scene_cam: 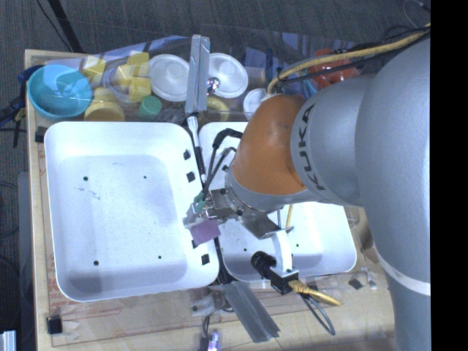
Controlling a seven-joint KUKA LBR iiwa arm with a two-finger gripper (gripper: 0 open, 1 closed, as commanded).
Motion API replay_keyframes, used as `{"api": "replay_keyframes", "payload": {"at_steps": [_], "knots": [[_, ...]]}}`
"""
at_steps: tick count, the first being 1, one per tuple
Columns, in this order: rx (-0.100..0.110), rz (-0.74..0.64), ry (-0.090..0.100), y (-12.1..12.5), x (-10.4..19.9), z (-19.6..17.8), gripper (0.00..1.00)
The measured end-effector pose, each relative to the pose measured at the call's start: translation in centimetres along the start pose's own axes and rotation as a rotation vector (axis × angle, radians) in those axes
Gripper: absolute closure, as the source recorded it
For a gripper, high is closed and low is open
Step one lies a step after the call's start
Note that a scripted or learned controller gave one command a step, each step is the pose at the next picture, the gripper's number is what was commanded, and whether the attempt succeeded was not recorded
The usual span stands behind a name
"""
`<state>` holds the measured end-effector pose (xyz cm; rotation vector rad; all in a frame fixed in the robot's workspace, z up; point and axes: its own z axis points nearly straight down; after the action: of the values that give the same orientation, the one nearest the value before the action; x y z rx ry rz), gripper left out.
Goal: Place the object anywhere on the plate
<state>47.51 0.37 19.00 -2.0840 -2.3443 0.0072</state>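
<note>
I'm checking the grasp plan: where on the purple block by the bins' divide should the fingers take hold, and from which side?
Probably across the purple block on its two longer flat sides, coming straight down from above. It sits tilted at the left edge of the right bin, close to the rim, so a sideways approach looks cramped. The gripper is directly above it.

The arm reaches in from the right, wrist bent downward.

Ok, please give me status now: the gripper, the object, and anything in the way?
Gripper over the seam between the bins, fingers unclear. Purple object just beneath it, hold unconfirmed. Left bin beside it. Arm covers most of right bin.
</note>
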Motion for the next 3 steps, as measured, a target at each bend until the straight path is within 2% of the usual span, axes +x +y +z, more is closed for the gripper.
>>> {"api": "replay_keyframes", "payload": {"at_steps": [1, 2, 3], "knots": [[-0.003, -0.094, -0.001, 0.7, 6.1, -0.1, 1.00], [-0.002, -0.015, -0.001, 0.9, 3.6, -0.4, 1.00], [-0.002, 0.345, 0.000, 0.0, -0.7, -5.1, 1.00]]}}
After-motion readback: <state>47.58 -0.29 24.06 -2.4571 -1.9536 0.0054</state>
